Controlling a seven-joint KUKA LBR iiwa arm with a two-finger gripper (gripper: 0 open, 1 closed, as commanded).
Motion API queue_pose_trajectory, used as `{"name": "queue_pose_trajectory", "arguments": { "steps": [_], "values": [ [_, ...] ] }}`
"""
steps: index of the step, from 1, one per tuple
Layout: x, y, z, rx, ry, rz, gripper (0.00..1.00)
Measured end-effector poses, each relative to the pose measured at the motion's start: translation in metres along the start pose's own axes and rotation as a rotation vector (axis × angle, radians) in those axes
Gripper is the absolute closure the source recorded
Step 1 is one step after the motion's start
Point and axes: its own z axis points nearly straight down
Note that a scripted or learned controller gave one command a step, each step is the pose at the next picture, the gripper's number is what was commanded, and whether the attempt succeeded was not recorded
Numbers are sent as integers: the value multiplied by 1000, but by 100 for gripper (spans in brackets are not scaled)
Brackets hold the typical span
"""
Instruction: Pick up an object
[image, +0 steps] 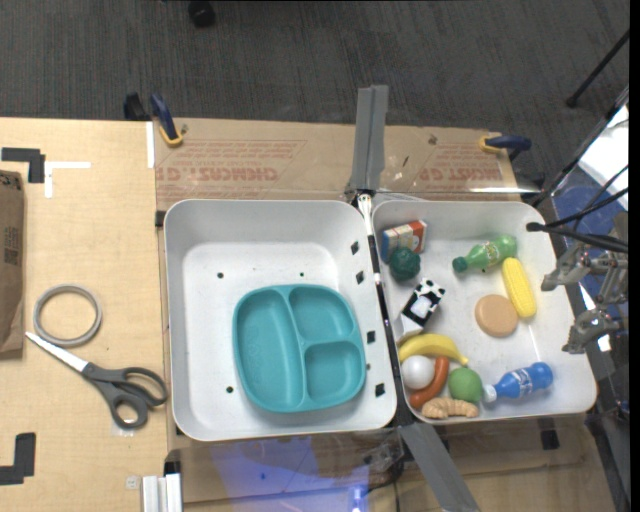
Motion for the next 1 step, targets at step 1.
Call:
{"name": "queue_pose_trajectory", "arguments": {
  "steps": [1],
  "values": [
    [-29,-9,140,-1,1,-120,0]
  ]
}}
